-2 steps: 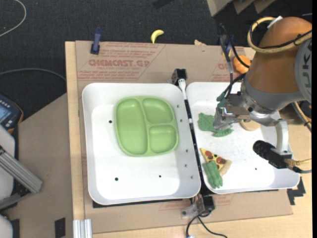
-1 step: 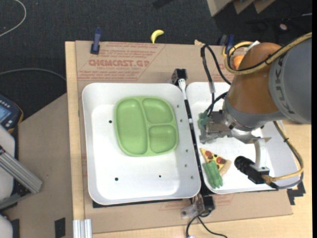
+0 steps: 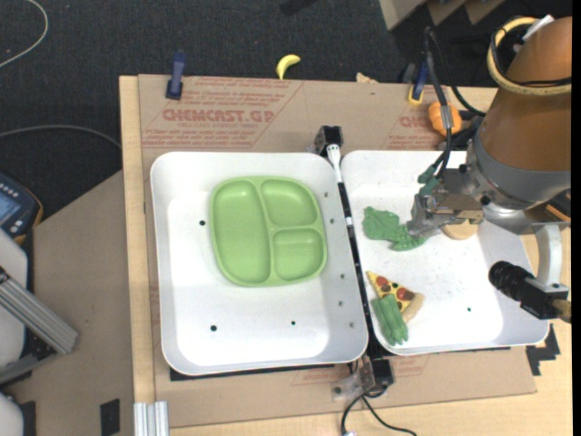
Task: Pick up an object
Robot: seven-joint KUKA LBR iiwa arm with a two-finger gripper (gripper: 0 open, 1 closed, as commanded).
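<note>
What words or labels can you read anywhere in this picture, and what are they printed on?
"CHEMCAST GP", in large red letters on the brown board under the two white bins.
The same red print repeats on the board at upper right and along the left edge, too faint to read.
Smaller red lines above and below the large letters are too small to read.
No readable text on the green divided plate, the bins or the arm.

You're looking at dark carpet (image 3: 82,25) across the frame's top and left, a brown board (image 3: 245,107) in the middle, and 1 white cable (image 3: 27,12) looping upper left.
</note>
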